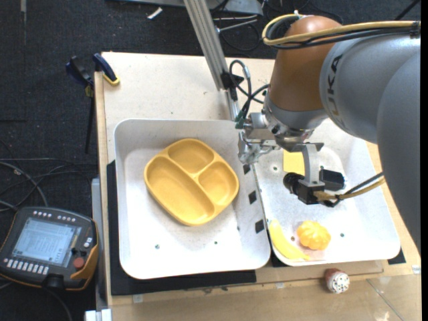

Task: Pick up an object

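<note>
A yellow divided plate lies in the left bin. The right bin holds a yellow banana at its front left corner, a lumpy orange-yellow fruit beside it, and a flat yellow square partly hidden under the arm. My gripper hangs over the wall between the two bins, just right of the plate's far edge. Nothing can be seen between its fingertips.
A small speckled white ball rests on the bench in front of the right bin. A teach pendant sits at the lower left. A blue and yellow clamp lies at the bench's far left corner. A slanted metal rail crosses behind the bins.
</note>
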Tool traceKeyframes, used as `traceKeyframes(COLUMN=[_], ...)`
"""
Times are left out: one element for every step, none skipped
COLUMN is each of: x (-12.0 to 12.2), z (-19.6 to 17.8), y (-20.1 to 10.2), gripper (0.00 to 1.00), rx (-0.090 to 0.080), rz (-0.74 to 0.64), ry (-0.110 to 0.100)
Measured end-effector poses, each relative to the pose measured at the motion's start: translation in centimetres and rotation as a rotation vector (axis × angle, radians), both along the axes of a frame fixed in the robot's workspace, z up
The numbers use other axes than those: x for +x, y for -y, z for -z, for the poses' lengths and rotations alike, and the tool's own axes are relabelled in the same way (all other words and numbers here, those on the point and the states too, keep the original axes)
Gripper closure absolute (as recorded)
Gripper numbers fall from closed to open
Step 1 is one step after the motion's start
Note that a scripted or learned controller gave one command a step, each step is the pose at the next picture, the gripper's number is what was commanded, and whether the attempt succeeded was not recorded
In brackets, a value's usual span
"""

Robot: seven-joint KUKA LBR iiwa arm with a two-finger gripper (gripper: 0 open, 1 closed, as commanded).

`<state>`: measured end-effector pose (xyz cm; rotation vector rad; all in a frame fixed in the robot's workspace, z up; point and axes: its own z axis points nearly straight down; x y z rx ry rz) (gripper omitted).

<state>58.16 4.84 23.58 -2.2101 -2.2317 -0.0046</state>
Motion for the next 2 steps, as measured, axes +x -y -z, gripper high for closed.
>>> traceKeyframes(x=[-1.07, -1.02], z=[-0.57, -0.55], y=[-4.5, -4.17], gripper=[1.0, 0.0], rx=[-0.001, -0.003], rz=[0.001, 0.007], ry=[-0.002, -0.001])
